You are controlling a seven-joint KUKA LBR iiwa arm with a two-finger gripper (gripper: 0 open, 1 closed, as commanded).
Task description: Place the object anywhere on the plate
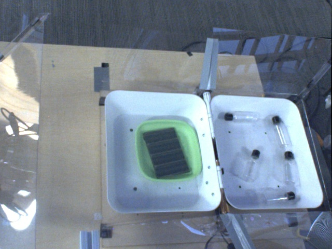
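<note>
On the green plate we see a dark ridged block resting; placement looks done. Claw state: we cannot tell.

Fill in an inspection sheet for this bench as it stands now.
Surface: wooden bench bearing two white bins, left bin and right bin, side by side.
Job's things: green plate in the left bin, with a dark ribbed block lying on it at a slant.
Clutter: five clear vials with black caps scattered in the right bin, one near the top, one at the bottom.
Claw: nothing seen.
Cables: dark cable beyond the bins; loose wires at the lower edge.
Surroundings: clear panels around the bench, grey carpet behind.
</note>
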